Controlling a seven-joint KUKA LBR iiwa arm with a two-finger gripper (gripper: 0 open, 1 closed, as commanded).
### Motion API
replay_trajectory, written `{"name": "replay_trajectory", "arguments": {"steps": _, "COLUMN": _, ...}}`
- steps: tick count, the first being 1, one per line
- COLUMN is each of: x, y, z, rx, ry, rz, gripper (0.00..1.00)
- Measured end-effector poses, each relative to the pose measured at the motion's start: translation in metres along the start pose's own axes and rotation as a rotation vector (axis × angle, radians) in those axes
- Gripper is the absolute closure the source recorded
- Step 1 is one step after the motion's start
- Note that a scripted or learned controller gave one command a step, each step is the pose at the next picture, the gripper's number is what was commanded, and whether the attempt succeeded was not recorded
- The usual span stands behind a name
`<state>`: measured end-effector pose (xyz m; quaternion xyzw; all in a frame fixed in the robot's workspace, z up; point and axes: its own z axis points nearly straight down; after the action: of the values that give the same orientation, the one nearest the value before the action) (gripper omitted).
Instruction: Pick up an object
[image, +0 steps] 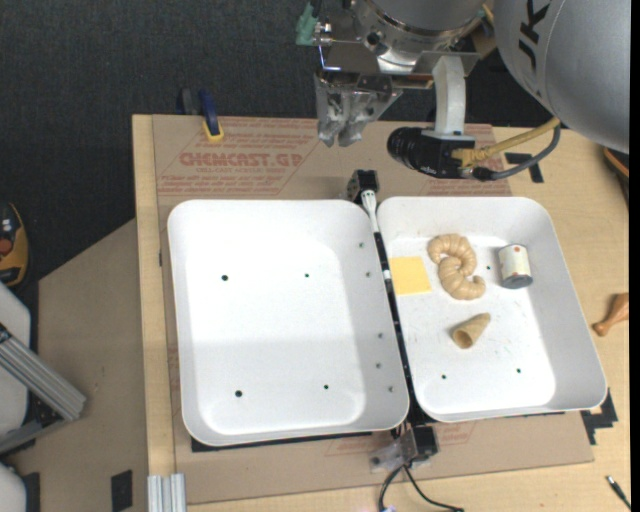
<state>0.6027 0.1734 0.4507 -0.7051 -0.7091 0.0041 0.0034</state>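
Observation:
The right bin (560, 330) holds a curled tan croissant-like piece (457, 265), a flat yellow square (410, 275), a small silver-grey cylinder (514, 265) and a tan cone (470, 330). My gripper (342, 128) hangs high at the top of the camera view, above the cardboard behind the bins, well away from all these objects. Its metal fingers point down close together and nothing is between them.
The left bin (200, 330) lies beside the right one, with a black hinge strip between them. A blue and yellow clamp (209, 115) sits at the cardboard's back left corner. A wooden piece (612, 318) lies off the right bin's edge.

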Motion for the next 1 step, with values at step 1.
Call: {"name": "replay_trajectory", "arguments": {"steps": 1, "x": 0.0545, "y": -0.0292, "z": -0.0827, "rx": -0.019, "ry": 0.005, "rz": -0.001, "gripper": 1.00}}
